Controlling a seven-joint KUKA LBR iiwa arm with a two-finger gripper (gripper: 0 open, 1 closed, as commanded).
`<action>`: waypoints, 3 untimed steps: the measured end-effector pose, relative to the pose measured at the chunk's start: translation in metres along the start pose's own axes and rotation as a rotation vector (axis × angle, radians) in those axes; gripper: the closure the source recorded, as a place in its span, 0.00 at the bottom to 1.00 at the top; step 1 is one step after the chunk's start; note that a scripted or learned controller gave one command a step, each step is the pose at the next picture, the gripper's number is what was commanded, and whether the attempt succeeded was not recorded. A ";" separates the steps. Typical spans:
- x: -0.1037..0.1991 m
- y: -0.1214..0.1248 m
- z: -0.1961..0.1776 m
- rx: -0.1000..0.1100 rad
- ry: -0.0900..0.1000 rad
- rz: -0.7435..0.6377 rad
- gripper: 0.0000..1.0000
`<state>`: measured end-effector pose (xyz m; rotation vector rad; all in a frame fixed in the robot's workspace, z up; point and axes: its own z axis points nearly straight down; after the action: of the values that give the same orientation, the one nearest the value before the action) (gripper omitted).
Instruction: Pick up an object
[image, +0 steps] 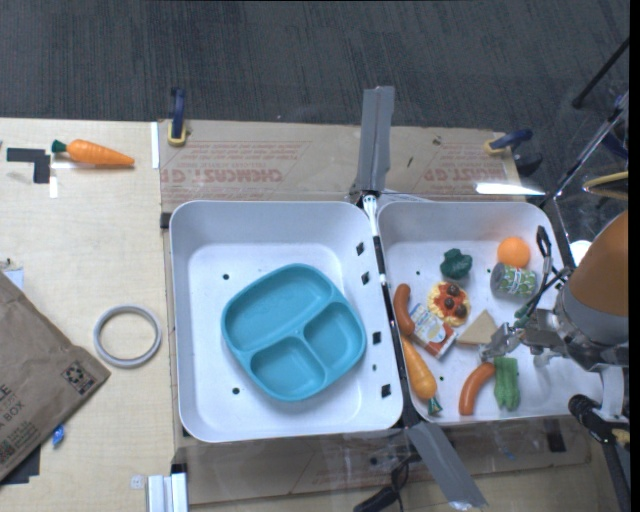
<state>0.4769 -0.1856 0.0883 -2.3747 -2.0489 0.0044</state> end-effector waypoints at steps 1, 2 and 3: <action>0.013 -0.002 0.000 -0.001 0.000 0.073 0.00; 0.011 -0.001 -0.006 0.004 -0.002 0.078 1.00; 0.004 0.001 -0.124 0.000 -0.002 -0.300 1.00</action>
<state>0.4789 -0.1823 0.2122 -2.0417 -2.3818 0.0049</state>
